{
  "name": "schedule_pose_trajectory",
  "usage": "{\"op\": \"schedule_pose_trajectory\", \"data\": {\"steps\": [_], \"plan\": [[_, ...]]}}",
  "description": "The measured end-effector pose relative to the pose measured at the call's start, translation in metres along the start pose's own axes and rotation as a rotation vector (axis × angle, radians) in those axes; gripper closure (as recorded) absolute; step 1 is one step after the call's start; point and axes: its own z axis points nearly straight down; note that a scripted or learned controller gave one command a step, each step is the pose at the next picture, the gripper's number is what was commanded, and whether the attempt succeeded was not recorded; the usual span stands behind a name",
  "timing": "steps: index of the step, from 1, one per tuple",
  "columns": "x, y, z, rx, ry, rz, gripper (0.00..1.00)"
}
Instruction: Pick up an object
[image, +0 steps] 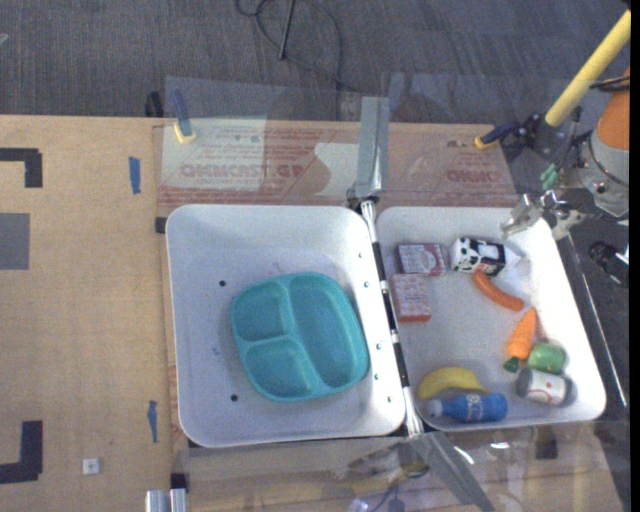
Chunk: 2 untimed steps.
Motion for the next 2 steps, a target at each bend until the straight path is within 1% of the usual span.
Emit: {"op": "schedule_pose_trajectory", "data": {"steps": [1, 2], "plan": [[0.021, -0.018, 0.106, -0.003, -0.002, -0.073, 0.00], [0.019, 0.018, 0.092, 0.017, 0.001, -0.118, 0.00]]}}
